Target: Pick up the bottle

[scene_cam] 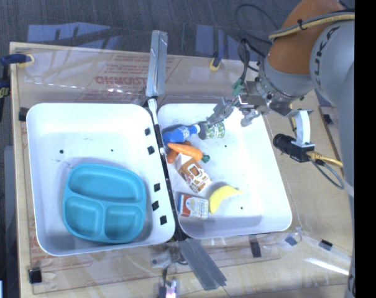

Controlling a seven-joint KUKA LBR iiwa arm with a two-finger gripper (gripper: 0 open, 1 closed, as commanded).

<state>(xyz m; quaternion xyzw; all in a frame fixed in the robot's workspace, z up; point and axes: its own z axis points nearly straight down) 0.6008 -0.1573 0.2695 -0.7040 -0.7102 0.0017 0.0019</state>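
1. The bottle [180,131], blue with a white cap end, lies on its side at the far left corner of the right bin [271,185], just above the carrot [186,149].
2. The gripper [214,127] sits low at the bottle's right end, beside a small green-patterned item [217,130]; whether it is clenched or released cannot be told.
3. Judged so, the bottle is not lifted yet: grasp and raise remain.

Bins [88,120]: white, smooth plastic look, faint sheen. Tray [105,202]: matt blue plastic. Bottle [180,132]: glossy blue plastic. Cartons [194,205]: printed paper. Bench [312,272]: pale wood.
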